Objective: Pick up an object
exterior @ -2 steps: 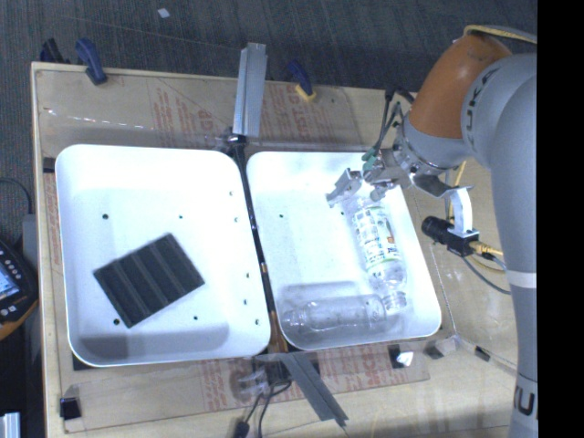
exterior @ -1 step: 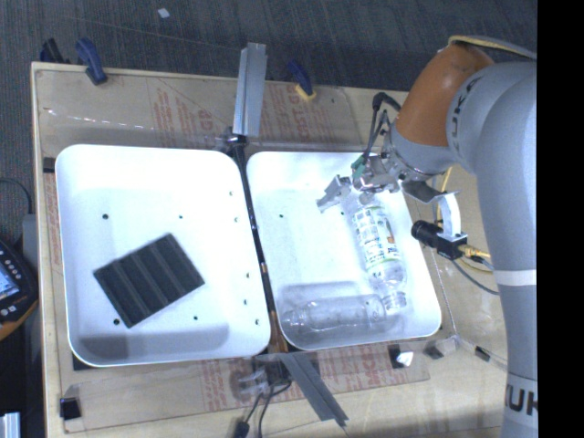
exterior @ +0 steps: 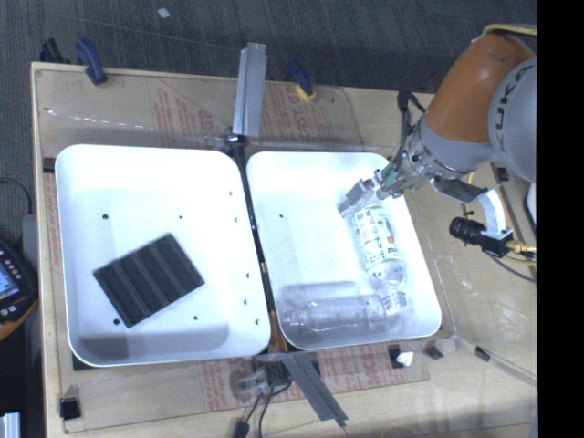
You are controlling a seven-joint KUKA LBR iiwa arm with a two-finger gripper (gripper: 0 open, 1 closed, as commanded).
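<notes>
Two clear plastic bottles lie in the right bin (exterior: 301,245). One, a labelled bottle (exterior: 377,243), runs along the bin's right wall. The other, a plain clear bottle (exterior: 333,313), lies across the near end. A flat, dark ribbed pad (exterior: 149,278) rests at a slant in the left bin (exterior: 137,176). My gripper (exterior: 363,192) reaches in from the right and sits low over the far right corner of the right bin, right at the upper end of the labelled bottle. Whether it touches that bottle is unclear.
A metal divider bar (exterior: 249,89) stands behind the seam between the bins. Blue clamps (exterior: 91,60) hold the board's far edge. A black cable fitting (exterior: 474,233) hangs off the arm to the right of the bin.
</notes>
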